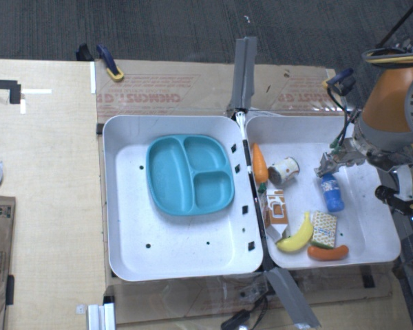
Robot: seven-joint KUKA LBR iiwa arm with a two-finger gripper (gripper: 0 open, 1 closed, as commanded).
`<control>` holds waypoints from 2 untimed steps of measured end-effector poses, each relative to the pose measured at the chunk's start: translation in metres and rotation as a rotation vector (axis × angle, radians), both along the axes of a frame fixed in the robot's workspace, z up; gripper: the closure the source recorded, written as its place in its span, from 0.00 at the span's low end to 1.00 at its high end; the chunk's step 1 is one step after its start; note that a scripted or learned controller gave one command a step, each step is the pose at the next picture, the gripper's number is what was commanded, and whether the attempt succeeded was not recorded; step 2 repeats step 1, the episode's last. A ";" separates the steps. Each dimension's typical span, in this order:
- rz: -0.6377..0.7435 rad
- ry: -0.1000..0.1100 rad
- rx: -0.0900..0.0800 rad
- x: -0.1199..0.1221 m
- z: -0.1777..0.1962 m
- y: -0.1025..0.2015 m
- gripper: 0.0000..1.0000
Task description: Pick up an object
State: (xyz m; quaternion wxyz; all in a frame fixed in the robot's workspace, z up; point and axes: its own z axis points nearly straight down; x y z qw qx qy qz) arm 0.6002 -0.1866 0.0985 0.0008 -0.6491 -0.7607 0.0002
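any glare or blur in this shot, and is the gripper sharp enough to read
Camera view: even, soft light with faint shadows; mild glare on the white bin rims; blue plate and banana are sharp; the gripper is small and cluttered, its state unreadable.

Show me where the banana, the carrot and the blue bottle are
banana (297, 235): camera view, middle of its curved yellow body.
carrot (259, 165): camera view, middle of its orange length.
blue bottle (332, 195): camera view, middle of its blue body.
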 end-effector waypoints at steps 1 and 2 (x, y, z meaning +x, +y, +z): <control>-0.178 0.001 -0.002 0.014 0.113 0.018 1.00; -0.178 0.001 -0.002 0.014 0.113 0.018 1.00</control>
